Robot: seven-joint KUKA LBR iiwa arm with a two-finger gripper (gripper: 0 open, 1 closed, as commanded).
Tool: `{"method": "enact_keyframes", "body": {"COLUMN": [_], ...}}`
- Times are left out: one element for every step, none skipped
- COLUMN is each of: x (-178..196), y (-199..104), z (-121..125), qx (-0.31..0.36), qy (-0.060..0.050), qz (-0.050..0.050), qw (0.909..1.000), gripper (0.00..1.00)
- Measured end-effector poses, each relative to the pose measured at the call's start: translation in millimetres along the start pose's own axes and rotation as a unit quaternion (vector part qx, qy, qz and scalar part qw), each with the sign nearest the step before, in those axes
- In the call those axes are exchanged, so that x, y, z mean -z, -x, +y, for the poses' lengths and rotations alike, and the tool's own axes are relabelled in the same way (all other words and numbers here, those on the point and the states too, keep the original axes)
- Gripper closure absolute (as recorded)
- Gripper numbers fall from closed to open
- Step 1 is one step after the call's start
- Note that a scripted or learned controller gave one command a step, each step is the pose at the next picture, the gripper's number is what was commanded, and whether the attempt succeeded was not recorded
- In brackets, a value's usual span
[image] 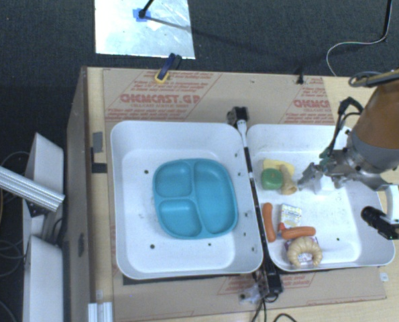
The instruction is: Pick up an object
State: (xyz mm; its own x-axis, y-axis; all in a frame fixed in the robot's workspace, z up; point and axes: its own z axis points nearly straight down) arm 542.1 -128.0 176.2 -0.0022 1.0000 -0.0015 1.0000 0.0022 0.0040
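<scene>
We see a green block (271,178), hot dogs (298,233) and a croissant (304,250) lying in the right bin (367,247).

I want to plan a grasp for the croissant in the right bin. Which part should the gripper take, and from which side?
Judging by its pose, take the croissant at its thick middle, coming straight down from above. It lies flat near the right bin's front wall, with a sausage close behind it. Setting the fingers across the short width, front to back, would probably be safest, though the sausage leaves little room.
</scene>
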Motion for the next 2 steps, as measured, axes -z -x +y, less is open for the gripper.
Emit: {"method": "enact_keyframes", "body": {"x": [-92.0, -91.6], "y": [-20.5, -31.4], "z": [32.8, 85.3], "qx": [0.0, 0.001], "qy": [-0.001, -0.001], "qz": [0.001, 0.001], "qw": [1.0, 1.0], "gripper": [0.0, 0.0]}}
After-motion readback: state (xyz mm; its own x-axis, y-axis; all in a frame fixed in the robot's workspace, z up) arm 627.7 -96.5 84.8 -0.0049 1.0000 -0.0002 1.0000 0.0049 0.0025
